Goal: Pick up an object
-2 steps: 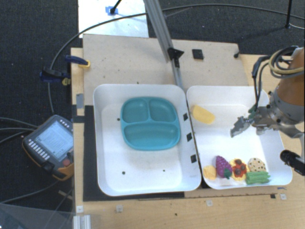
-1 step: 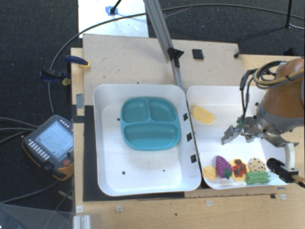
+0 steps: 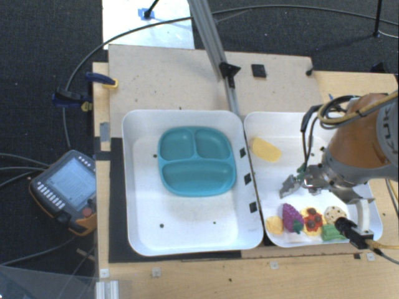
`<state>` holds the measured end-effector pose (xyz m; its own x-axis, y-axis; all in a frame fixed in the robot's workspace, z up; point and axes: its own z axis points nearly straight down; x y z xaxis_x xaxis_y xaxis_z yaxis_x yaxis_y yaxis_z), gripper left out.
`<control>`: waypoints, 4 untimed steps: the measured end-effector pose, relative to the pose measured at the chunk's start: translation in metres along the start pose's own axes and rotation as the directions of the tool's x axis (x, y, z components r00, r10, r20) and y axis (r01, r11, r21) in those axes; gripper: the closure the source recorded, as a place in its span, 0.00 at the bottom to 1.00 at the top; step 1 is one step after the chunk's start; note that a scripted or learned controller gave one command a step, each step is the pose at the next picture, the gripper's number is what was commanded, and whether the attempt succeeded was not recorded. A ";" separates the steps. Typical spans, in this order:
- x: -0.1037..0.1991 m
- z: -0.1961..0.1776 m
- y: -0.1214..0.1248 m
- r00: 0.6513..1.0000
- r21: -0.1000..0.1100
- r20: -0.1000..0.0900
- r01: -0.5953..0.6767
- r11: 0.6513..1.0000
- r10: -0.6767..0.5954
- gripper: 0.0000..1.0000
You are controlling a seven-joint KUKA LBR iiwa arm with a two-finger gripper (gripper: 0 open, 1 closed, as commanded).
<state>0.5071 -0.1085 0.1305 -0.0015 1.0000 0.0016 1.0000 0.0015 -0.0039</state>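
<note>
Along the near edge of the right bin [image 3: 254,167], found a huddle of small toy foods: a purple grape bunch [image 3: 290,217], a yellow piece [image 3: 274,225] touching its left side, a red-and-yellow piece [image 3: 312,217] just to its right, then a speckled round biscuit [image 3: 335,214] and a green piece [image 3: 329,232] nearest the corner. Farther back in the same bin, well apart from the rest, noted a pale yellow slice [image 3: 266,149] lying flat and alone. Saw the gripper [image 3: 292,187] poised just behind the grape bunch, reaching in from the right on the grey and orange arm [image 3: 358,145]; could not tell whether open or closed, and made out nothing held in it. Judged the grape bunch the likeliest target, being nearest. Reckoned it light and probably hollow moulded plastic, fairly stiff, hardly fragile, with a knobbly surface offering some purchase but also uneven contact. Thought best to take hold across its narrow width near the middle, though hemmed in on both sides by neighbours, so likely to nudge or drag them along. Considered the lone slice an easier approach with bare floor all round, yet low and smooth, so apt to slip out of a pinch. Left aside the left bin [image 3: 134,185] with its teal divided plate [image 3: 196,161].
</note>
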 end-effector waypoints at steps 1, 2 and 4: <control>-0.001 -0.013 0.002 1.000 -0.007 0.001 0.001 1.000 -0.001 1.00; 0.001 -0.071 -0.006 1.000 -0.011 0.003 0.003 1.000 -0.003 1.00; 0.052 -0.077 0.001 1.000 -0.006 -0.001 0.009 1.000 -0.009 1.00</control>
<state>0.5079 -0.0570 0.2071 -0.0101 0.9999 0.0025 0.9999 0.0101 0.0017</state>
